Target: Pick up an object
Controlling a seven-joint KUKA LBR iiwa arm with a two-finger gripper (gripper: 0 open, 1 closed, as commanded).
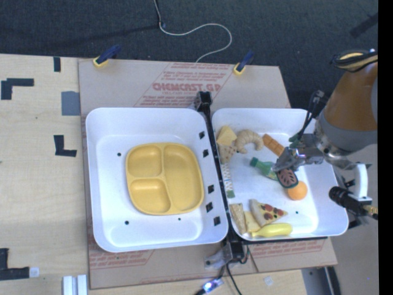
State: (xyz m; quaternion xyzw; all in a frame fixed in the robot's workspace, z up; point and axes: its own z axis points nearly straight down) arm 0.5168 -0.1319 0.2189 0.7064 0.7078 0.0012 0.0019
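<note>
Right of centre, the gripper (287, 171) hangs low in the right bin (319, 226), its fingers narrow, pressed at a small dark red-centred toy (287, 177) beside an orange ball (297, 191); whether they grip it I cannot tell. Likely risks: the toy slipping out on the lift, or the ball rolling off when nudged.

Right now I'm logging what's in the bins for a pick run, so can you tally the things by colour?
Yellow: 3, the divided plate, the cheese wedge, the banana
Orange: 2, the carrot, the orange
Tan: 1, the croissant
Green: 1, the green piece
Mixed colours: 1, the pizza slice
Total: 8
</note>
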